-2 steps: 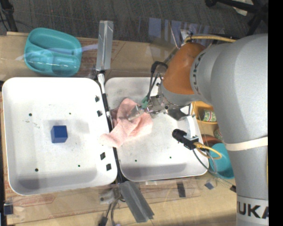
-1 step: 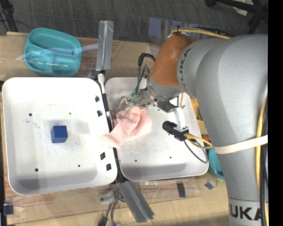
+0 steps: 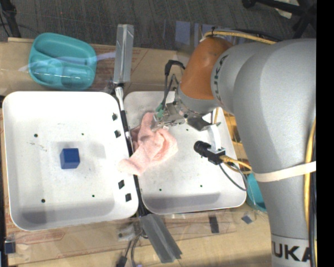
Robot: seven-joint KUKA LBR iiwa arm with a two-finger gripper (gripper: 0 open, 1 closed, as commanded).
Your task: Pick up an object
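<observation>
A pink cloth (image 3: 154, 145) lies crumpled in the right bin (image 3: 181, 196), at its left side. Its lower corner drapes onto the divider between the bins. Its upper end rises to my gripper (image 3: 159, 118), which is shut on that top edge of the cloth near the bin's back left. In the left bin (image 3: 22, 127), a small blue cube (image 3: 70, 158) sits alone, left of centre. The big grey arm with its orange band covers the right bin's far right side.
A teal plastic container (image 3: 61, 60) rests on the bench behind the left bin. A grey metal bar (image 3: 122, 52) runs back from the divider. The right bin's front half shows bare white floor.
</observation>
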